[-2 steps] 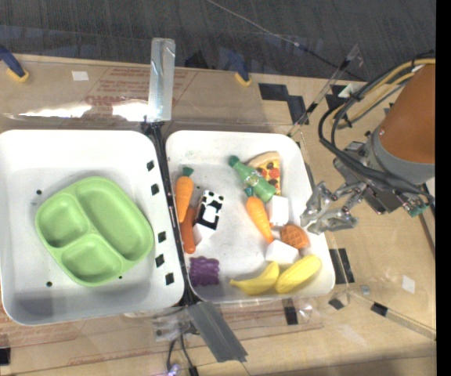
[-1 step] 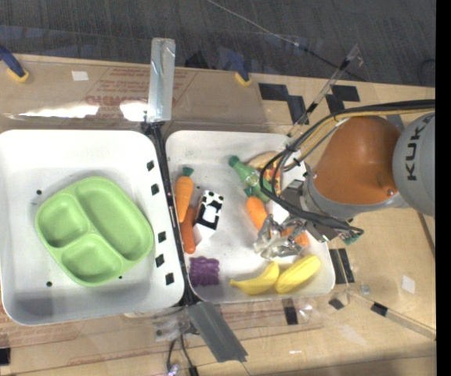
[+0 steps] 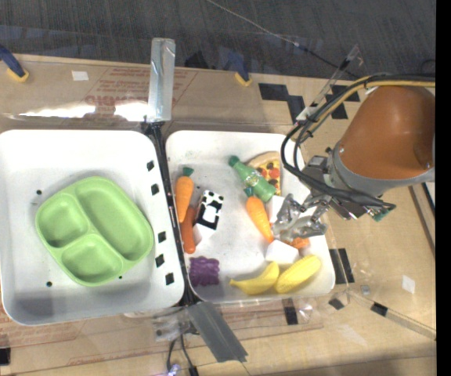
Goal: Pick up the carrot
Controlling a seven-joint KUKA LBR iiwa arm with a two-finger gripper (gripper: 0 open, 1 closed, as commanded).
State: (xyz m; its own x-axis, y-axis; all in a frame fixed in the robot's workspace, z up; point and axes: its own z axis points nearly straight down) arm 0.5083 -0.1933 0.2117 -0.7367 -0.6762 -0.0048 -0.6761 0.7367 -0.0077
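Two carrots lie in the right bin [image 3: 225, 143]. One carrot [image 3: 258, 217], orange with a green top, lies at a slant in the middle of the bin. A second carrot [image 3: 183, 204] lies along the bin's left wall. My gripper [image 3: 297, 225] hangs low over the bin's right side, just right of the middle carrot's lower end. A small orange piece [image 3: 301, 244] shows right beneath the gripper. I see nothing held between the gripper's tips.
The right bin also holds a green bottle [image 3: 250, 178], a pizza slice [image 3: 269, 168], a black-and-white toy [image 3: 209, 208], purple grapes [image 3: 204, 270], a banana [image 3: 258, 280], a yellow fruit [image 3: 298, 274] and a white block [image 3: 281, 251]. A green divided plate [image 3: 94, 229] sits in the left bin [image 3: 22, 155].
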